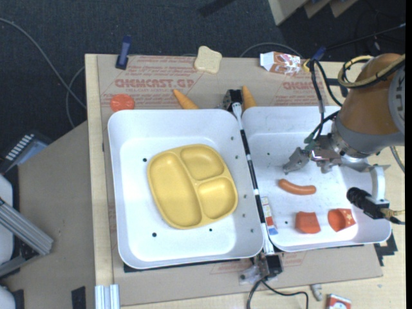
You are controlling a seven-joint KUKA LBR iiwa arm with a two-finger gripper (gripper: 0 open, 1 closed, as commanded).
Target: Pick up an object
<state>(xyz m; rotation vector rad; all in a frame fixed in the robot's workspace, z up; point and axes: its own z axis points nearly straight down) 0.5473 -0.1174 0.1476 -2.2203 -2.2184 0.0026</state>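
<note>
Camera view has the grey two-finger gripper (pixel 297 161) hovering with fingers spread, grasping nothing, just above the small orange sausage (pixel 297 187) lying loose in the right white bin (pixel 283 124), seemingly lined up for a grab.

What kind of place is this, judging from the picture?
Probably a robotics lab test bench, not a kitchen: the robot arm reaches over two white bins, the toy sausage looks like plastic food, and loose cables cross the dark carpet.

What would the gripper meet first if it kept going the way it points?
The gripper points left and down in the right bin; it would probably meet the bin floor just above the sausage, though depth is unclear.
</note>
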